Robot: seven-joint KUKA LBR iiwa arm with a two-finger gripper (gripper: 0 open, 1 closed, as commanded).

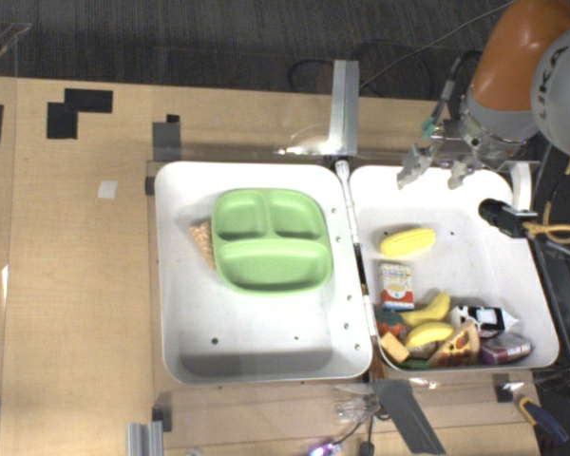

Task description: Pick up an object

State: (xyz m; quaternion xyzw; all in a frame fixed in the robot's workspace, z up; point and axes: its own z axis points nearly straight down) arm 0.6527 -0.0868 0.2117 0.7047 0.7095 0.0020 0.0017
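Several toys crowd the right bin's [522, 283] near corner, so the gripper [435, 171], fingers spread and empty over its far edge, best targets the isolated yellow lemon [408, 242].

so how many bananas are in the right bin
2: one banana beside the small carton, another banana just below it in the pile near the bin's front edge. More may be hidden underneath.

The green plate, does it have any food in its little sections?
Empty. The green plate lies flat in the left bin, and all three sections show bare green. A tan, speckled thing pokes out beside its left edge.
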